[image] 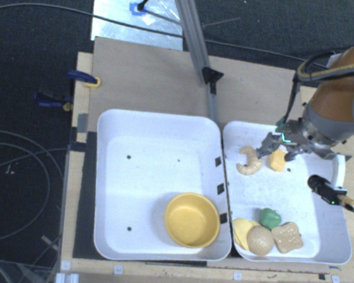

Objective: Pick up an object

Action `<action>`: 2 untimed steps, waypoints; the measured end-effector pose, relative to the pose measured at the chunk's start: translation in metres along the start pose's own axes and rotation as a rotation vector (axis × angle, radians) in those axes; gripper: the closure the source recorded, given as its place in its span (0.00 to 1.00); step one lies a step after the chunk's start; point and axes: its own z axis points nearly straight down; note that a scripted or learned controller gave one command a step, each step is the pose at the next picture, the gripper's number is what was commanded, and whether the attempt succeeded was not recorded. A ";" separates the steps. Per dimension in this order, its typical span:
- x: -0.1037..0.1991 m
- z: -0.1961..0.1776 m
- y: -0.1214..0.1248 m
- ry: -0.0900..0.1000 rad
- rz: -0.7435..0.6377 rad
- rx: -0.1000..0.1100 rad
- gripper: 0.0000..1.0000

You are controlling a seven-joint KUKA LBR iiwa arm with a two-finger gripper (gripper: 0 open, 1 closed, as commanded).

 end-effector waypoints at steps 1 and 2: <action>0.000 -0.001 0.001 0.000 0.000 -0.002 0.00; -0.004 0.044 0.007 -0.001 0.003 0.000 0.00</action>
